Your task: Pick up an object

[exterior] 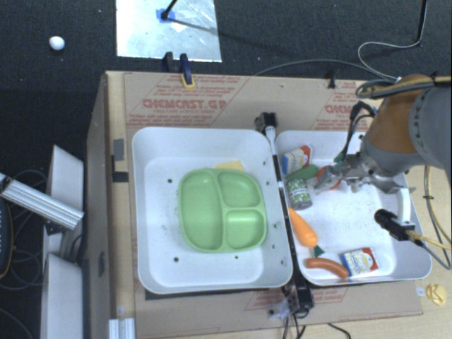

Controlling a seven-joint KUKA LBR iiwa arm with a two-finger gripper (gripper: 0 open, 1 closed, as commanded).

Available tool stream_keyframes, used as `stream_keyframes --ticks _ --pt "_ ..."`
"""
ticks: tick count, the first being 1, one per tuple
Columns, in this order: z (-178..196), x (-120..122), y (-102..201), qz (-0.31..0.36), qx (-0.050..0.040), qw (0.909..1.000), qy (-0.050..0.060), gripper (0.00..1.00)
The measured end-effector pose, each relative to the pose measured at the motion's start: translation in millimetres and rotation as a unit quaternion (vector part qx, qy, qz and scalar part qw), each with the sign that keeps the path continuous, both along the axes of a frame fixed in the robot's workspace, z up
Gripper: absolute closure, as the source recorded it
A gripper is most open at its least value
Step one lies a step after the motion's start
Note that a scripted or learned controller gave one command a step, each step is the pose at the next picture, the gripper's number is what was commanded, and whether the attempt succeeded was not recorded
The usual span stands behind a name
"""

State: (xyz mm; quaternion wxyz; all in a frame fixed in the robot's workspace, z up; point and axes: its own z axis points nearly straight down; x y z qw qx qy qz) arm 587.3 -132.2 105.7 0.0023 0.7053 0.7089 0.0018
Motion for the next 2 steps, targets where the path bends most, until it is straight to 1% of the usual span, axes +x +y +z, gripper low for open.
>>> stream_keyframes --ticks 1,2 --pt "-18.3 57.6 -5.8 0.000 -0.0005 1.0000 0.001 0.00" --pt "-9.4 57.7 -5.2 0.002 -0.0008 1.0000 0.000 1.00"
